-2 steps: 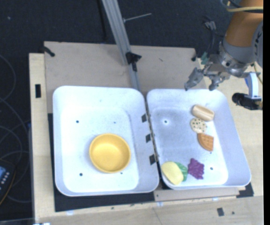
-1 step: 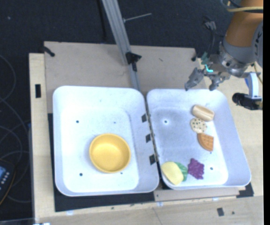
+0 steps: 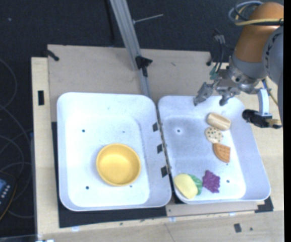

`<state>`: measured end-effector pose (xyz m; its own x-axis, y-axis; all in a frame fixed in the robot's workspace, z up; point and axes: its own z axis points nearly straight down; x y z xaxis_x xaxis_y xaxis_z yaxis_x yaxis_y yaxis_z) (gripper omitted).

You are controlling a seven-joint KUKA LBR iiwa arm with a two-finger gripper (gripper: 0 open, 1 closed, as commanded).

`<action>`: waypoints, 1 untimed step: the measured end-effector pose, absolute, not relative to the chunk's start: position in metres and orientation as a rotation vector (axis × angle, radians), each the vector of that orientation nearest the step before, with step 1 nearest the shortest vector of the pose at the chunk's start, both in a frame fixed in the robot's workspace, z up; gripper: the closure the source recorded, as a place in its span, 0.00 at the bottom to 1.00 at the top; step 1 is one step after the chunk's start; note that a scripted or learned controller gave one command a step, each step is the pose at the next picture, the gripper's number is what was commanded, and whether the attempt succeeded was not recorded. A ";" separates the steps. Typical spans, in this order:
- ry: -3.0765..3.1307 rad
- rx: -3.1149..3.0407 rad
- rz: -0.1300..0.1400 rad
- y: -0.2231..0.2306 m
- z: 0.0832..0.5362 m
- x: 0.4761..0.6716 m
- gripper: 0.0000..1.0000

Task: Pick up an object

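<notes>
Where the right bin (image 3: 251, 135) comes nearest: yellow-green toy (image 3: 187, 185), purple grapes (image 3: 211, 181)
Past those: orange wedge (image 3: 222, 152), spotted cookie (image 3: 214, 134), bread roll (image 3: 219, 120)
Left bin (image 3: 79, 115): yellow bowl (image 3: 118, 164)
Jaws (image 3: 212, 97): spread, gripping nothing, above the bin's far edge, just beyond the roll
Arm (image 3: 256, 34): cut off rightward

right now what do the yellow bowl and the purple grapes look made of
Yellow bowl: probably plastic, evenly coloured with a soft sheen on its inside. Purple grapes: likely moulded plastic or rubber toy food, a lumpy matte cluster in one flat colour. Too small to tell which.
</notes>
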<state>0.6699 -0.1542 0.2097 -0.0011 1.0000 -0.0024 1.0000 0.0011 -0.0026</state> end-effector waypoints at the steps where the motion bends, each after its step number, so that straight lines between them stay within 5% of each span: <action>1: -2.222 -2.221 0.006 -0.152 0.165 0.664 0.00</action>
